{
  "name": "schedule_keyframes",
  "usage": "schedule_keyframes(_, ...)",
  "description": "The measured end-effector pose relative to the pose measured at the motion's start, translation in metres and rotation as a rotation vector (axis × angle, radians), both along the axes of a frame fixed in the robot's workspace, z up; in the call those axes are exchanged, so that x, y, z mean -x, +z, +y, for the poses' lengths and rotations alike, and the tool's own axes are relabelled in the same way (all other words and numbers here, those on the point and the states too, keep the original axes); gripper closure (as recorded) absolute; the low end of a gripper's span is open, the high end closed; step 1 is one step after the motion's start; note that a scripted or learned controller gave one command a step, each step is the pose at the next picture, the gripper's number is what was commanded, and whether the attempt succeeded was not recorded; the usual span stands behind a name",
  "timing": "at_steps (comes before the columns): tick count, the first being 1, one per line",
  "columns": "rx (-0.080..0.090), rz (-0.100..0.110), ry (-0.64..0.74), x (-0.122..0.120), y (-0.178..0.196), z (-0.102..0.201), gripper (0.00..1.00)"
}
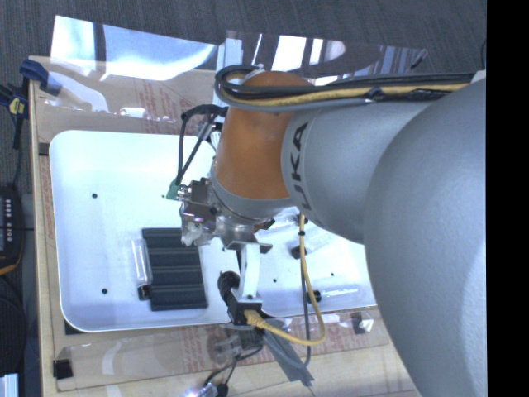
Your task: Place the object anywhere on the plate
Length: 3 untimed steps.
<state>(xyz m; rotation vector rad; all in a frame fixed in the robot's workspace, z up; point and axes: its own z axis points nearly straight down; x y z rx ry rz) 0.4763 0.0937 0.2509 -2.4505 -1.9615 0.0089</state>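
Observation:
A dark ribbed rectangular plate [175,270] lies flat in the near part of the left white bin [99,172]. A small clear tube-like object [141,261] rests along the plate's left edge, with a dark end toward the front. My gripper [194,230] hangs just above the plate's far right corner, mostly hidden under the orange wrist band [252,147] and the metal wrist block. I see nothing held in it.
The grey arm [397,213] covers most of the right bin [331,279]. Cables and a yellow hose [306,296] dangle over the bins' front rim. Clear plastic sheeting lies behind the bins, and the left bin's far half shows bare white floor.

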Motion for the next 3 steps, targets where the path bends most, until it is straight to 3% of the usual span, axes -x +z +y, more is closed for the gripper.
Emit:
schedule_keyframes(1, 0.000, -0.001, -0.111, -0.012, -0.006, 0.096, 1.00)
schedule_keyframes(2, 0.000, 0.000, -0.028, 0.001, -0.009, 0.043, 1.00)
schedule_keyframes(3, 0.001, 0.000, -0.159, 0.002, -0.157, 0.125, 1.00)
